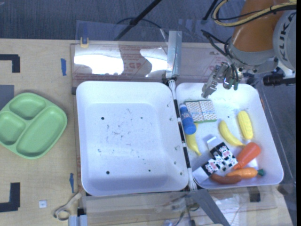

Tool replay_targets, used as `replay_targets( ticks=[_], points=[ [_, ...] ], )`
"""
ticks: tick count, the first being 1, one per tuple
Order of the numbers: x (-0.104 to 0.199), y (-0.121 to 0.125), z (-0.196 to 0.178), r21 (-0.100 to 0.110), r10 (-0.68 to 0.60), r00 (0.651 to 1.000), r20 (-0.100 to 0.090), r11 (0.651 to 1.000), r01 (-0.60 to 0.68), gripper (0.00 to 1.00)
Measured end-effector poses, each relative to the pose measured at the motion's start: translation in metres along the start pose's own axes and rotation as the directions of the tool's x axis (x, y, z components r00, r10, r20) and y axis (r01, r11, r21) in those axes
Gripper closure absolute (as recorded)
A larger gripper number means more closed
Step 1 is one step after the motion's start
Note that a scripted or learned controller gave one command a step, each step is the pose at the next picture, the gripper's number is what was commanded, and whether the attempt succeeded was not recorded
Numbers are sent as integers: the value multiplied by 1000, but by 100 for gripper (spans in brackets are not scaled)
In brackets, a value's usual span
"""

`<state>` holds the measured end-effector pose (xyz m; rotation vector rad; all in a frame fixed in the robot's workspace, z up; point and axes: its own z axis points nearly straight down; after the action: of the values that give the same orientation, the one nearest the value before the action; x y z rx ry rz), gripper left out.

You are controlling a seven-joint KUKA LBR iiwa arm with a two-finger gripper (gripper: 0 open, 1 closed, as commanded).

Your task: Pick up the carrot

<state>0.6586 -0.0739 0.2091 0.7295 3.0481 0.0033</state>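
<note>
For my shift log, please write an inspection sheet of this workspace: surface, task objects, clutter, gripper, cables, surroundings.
Surface: wooden bench bearing left bin and right bin, side by side.
Job's things: carrot lying at the right bin's near edge, apart from the gripper.
Clutter: banana, corn cob, blue bottle, black-and-white patterned block, all in the right bin.
Gripper: gripper over the right bin's far edge, holding nothing seen.
Cables: yellow and black cables looped above the arm.
Surroundings: green divided plate left of the bins; blue tape marks.
</note>
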Motion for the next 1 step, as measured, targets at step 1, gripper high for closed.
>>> replay_targets(
  ticks=[1],
  points=[
    [-2,1,-12,-5,1,1000,7,1000,-1,100]
  ],
)
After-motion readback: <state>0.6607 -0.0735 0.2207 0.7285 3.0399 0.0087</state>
